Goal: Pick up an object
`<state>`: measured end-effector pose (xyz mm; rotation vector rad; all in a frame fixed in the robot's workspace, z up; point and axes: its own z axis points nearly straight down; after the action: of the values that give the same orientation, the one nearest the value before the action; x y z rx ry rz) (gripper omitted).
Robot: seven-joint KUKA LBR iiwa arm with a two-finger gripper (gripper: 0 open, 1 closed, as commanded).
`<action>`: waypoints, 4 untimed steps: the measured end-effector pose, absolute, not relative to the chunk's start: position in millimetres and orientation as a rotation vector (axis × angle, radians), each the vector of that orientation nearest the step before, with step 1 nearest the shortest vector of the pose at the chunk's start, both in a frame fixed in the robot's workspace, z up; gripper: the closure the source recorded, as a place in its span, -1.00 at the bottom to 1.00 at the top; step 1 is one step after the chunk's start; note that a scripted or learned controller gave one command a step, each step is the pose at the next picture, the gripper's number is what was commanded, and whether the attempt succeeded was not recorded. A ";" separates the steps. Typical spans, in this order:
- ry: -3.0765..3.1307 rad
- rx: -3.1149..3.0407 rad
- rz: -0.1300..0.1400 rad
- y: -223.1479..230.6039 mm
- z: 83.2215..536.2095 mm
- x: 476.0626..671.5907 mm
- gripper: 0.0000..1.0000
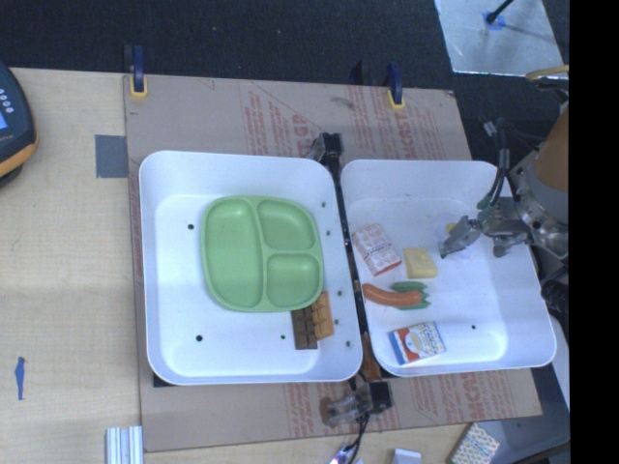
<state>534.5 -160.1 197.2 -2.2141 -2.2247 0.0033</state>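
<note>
Camera view — gripper (462, 237) hangs over right bin (522, 346) — its grip can't be made out.

I am looking down on a robotics lab set-up, not a home. The tabletop (68, 288) carries a cardboard sheet (290, 114) held by blue clamps (137, 69), with two white bins (155, 259) fixed side by side on it. Toy food (395, 296) lies in the right one, and a taped marker (493, 19) sits on the dark floor.
</note>
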 end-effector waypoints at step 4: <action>-2.222 -2.213 0.008 -100.2 91.2 507.8 -1.00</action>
<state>507.8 -100.2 91.2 -2.2129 -2.2216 0.0078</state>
